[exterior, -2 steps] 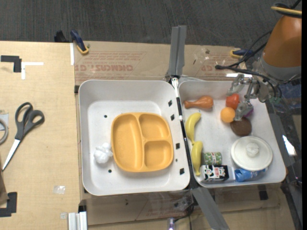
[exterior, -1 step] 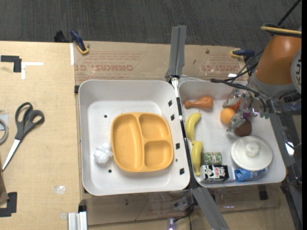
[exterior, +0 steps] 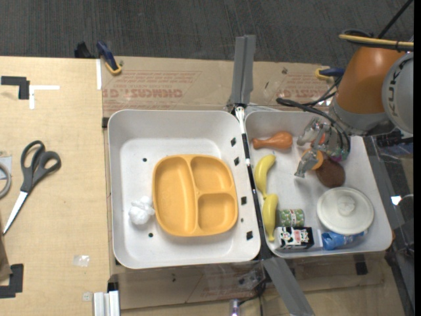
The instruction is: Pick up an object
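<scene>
My gripper hangs low over the upper middle of the right bin. Its two silver fingers stand apart, open. A small orange item shows just beside the gap, touching a brown round object; I cannot tell whether the fingers touch either. An orange drumstick-shaped toy lies to the gripper's left. Two yellow bananas lie along the bin's left wall.
The right bin's front holds a green can, a black-and-white carton, a white round lidded bowl and a blue packet. The left bin holds a yellow divided plate and a white crumpled wad. Scissors lie on the bench, far left.
</scene>
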